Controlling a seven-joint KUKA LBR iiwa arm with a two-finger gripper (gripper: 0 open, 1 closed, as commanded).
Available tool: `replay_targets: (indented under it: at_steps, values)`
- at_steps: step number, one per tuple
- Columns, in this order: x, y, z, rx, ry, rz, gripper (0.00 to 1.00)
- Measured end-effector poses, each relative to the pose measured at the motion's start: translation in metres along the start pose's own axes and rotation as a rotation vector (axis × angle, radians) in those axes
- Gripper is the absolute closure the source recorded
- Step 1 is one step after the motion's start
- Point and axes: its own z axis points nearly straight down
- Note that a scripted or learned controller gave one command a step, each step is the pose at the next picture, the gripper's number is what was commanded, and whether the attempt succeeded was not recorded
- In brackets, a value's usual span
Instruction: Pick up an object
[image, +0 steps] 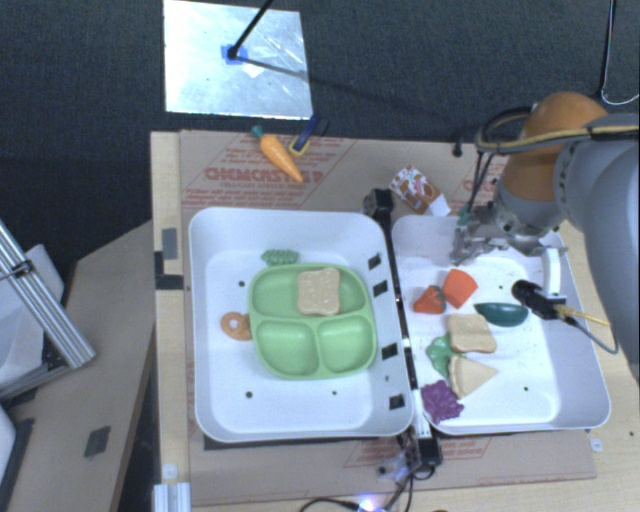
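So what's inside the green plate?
The green plate has three sections. A slice of toast lies in the top one. The two lower sections show bare green. Whatever is under the toast is covered.

I have one fixed camera, mounted above the bench (250, 165) and tilted down at a slant toward 12 o'clock. It sits far enough back to frame both white bins whole: the left bin (215, 330) at 9 o'clock, the right bin (570, 385) at 3 o'clock, where the arm (590, 170) enters.
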Motion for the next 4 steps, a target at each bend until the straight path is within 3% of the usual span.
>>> replay_targets:
  at_steps: [3, 4]
  values:
    - [-0.003, 0.019, -0.130, 0.001, 0.001, -0.003, 1.00]
    - [0.040, -0.002, -0.140, 0.004, 0.002, -0.006, 1.00]
